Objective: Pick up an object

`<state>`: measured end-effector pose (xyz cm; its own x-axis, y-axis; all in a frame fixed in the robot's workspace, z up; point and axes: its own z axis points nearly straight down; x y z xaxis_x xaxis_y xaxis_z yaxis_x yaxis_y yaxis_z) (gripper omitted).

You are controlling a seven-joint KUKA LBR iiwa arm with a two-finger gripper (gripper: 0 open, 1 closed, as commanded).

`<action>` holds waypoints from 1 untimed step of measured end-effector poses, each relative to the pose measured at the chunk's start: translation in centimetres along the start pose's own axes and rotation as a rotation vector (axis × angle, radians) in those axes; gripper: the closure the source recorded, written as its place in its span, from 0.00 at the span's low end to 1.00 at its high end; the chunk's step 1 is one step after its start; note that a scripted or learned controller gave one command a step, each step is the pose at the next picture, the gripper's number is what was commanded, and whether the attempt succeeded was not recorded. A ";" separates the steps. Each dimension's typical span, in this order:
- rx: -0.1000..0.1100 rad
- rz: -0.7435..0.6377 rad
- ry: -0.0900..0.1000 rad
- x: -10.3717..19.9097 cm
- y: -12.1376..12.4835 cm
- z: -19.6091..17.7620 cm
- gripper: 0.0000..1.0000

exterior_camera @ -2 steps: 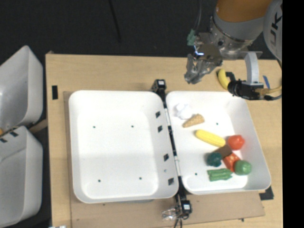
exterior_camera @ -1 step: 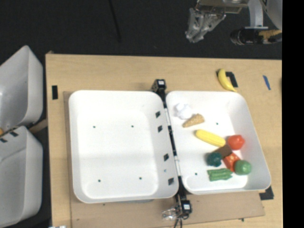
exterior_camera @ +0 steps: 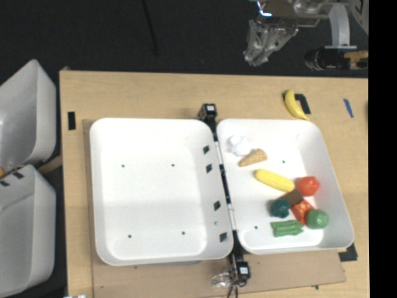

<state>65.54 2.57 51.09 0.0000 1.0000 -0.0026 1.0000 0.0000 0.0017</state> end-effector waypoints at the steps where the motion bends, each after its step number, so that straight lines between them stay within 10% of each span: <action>1: -0.004 0.001 0.000 -2.0 1.8 -4.2 1.00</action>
